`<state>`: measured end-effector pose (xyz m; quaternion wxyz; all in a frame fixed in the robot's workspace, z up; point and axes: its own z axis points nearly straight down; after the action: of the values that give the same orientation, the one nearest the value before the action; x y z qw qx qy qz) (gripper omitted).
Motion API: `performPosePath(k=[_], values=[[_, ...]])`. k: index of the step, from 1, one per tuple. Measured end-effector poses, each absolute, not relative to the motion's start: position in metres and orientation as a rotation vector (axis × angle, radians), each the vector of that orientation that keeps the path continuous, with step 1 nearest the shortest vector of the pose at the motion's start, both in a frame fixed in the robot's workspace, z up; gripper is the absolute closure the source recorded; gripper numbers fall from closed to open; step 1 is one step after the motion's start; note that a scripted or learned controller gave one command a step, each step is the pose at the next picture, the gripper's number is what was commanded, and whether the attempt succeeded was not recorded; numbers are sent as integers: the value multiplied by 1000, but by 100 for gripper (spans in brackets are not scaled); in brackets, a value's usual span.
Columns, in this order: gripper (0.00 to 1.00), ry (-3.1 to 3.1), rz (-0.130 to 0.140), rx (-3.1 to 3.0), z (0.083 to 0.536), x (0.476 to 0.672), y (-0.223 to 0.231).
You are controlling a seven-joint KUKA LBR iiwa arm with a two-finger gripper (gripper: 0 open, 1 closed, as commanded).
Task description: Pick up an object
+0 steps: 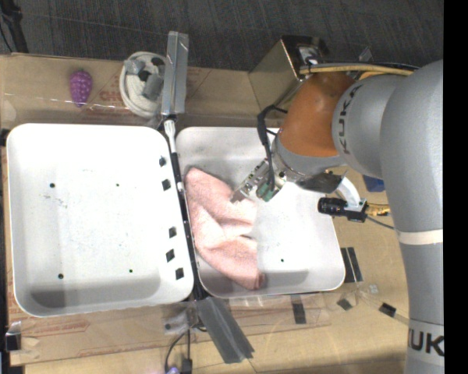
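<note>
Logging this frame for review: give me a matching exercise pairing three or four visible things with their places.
Things:
1. pink towel
2. purple object
3. gripper
4. white cable coil

Places:
A. on the cardboard above the left bin
B. beside the post at the bins' top junction
C. in the right bin
D. over the towel's upper edge

Pairs: 1-C, 2-A, 3-D, 4-B

partial "kuka" lettering stands on the grey arm (409,115).
</note>
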<state>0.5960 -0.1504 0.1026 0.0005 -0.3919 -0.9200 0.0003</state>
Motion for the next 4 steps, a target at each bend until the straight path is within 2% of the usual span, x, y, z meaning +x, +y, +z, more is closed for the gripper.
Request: performPosePath(k=[1,2,3,4], values=[[100,-2963,0,-1050,201,628,-119],[100,-2689,3,-1618,192,620,-62],[0,-2689,3,-1617,192,620,-62],[0,-2635,4,-1707,143,589,-119]])
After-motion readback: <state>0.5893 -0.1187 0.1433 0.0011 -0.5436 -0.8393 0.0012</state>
